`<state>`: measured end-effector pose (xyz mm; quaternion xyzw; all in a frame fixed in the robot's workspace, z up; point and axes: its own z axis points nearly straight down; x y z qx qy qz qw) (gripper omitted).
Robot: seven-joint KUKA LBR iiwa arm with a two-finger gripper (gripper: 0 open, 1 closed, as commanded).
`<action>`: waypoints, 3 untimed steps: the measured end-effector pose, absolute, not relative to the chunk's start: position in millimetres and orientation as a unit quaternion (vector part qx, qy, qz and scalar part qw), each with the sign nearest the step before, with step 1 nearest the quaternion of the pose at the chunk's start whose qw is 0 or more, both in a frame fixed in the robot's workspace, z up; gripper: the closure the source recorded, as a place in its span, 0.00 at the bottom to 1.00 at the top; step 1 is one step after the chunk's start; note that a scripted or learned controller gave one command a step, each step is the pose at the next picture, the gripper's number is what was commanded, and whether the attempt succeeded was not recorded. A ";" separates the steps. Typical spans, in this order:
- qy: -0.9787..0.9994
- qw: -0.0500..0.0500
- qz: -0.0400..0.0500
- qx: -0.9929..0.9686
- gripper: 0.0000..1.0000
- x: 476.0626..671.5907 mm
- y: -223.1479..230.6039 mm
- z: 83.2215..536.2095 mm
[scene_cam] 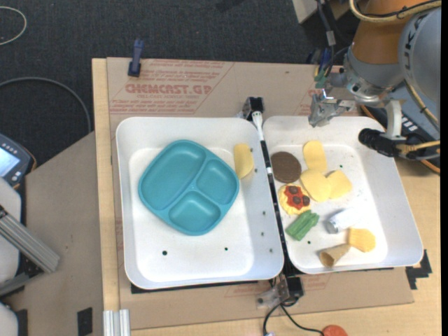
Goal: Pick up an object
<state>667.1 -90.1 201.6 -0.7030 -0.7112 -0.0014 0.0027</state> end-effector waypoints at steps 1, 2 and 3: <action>-0.703 -0.009 -0.001 -0.711 1.00 665.9 -234.1 307.9; -0.707 0.001 0.001 -0.707 1.00 666.5 -223.6 275.7; -0.707 0.001 0.001 -0.707 1.00 666.2 -223.4 241.7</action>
